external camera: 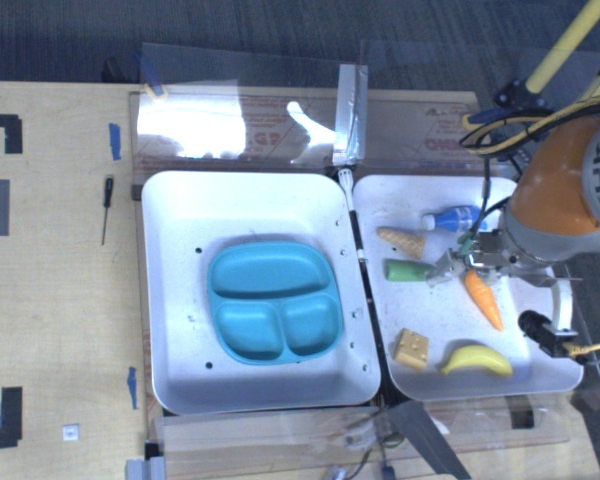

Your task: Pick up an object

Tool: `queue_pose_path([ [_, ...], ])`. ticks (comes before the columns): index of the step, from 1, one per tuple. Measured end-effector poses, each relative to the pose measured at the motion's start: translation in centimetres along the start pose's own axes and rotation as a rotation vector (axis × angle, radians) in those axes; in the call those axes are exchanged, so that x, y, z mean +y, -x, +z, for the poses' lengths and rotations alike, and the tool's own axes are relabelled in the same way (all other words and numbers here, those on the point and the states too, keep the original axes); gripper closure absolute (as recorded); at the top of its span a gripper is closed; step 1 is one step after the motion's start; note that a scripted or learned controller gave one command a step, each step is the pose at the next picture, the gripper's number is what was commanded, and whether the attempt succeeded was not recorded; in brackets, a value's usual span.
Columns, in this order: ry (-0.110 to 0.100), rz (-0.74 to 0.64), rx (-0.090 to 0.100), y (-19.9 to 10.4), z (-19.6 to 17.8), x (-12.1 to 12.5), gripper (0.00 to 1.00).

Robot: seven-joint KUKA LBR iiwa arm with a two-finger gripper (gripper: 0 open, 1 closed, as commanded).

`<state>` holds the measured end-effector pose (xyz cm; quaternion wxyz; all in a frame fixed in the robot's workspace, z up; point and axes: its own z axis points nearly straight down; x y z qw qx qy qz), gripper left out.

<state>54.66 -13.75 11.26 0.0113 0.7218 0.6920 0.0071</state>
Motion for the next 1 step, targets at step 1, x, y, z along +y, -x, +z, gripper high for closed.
queue_pose_path([
  [1,-0.023,-0.081,0.007,-3.83,0.16,1.87,0.00],
])
